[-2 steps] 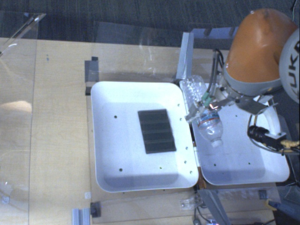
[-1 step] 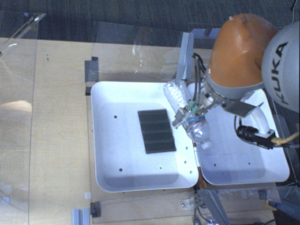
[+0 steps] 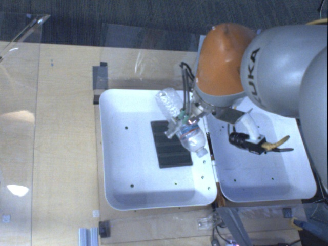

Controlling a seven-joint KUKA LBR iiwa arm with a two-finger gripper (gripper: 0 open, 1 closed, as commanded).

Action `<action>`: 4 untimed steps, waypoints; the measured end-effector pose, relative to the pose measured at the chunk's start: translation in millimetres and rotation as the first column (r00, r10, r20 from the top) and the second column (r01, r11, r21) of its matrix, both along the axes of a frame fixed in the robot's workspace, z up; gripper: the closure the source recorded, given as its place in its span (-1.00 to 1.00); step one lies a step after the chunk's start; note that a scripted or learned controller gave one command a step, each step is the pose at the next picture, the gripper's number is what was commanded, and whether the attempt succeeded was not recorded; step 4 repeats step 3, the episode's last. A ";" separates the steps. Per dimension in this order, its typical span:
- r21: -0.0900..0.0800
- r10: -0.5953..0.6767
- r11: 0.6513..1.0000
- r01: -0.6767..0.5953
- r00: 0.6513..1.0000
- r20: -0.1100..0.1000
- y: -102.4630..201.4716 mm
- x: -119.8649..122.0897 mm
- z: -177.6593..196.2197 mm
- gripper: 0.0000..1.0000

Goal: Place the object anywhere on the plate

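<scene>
A black ridged rectangular plate [image 3: 168, 148] lies flat in the middle of the left white bin [image 3: 123, 158]. A clear crumpled plastic bottle [image 3: 193, 139] hangs slanted over the plate's upper right corner, with one end toward the bin's back and the other toward the divider. My gripper [image 3: 180, 124] reaches down from the orange-banded wrist and is shut on the bottle's middle, with a finger on either side. I cannot tell how high the bottle is above the plate.
The right white bin [image 3: 266, 183] sits against the left one, partly under the arm [image 3: 277, 65]. The rim between the bins runs just right of the bottle. White bin floor shows around the plate on its left and front.
</scene>
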State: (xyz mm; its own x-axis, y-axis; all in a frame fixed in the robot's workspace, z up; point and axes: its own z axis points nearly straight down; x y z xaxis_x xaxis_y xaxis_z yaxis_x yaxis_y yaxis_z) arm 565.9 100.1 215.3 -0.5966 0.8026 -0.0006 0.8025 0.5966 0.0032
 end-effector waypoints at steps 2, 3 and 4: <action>0.000 0.095 0.995 -0.095 0.995 0.004 -29.8 22.6 -29.5 1.00; 0.000 0.095 0.995 -0.095 0.995 0.004 -29.7 22.6 -29.5 -1.00; 0.000 0.095 0.995 -0.095 0.995 0.004 -29.7 22.6 -29.5 -1.00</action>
